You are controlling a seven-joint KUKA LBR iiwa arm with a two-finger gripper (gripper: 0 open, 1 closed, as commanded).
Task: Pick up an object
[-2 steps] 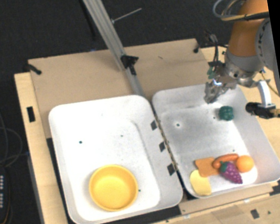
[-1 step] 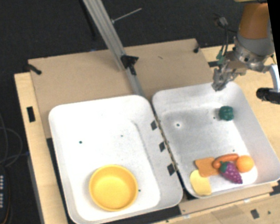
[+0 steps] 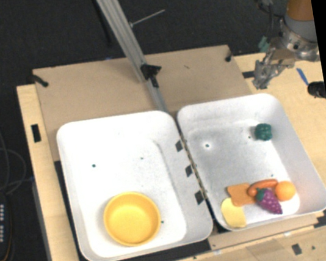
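While the gripper hangs past the right bin's far rim, whether it is released or clenched I cannot tell; purple grapes, an orange and a carrot cluster in that bin's near corner.

My arm shows at two o'clock: an orange band, a pale grey ring beneath it, dark cabling looped off the wrist. My tool is bare grey metal, angular, with thin struts and a small bracket near the wrist. Finer details such as screws and markings are too small to read.
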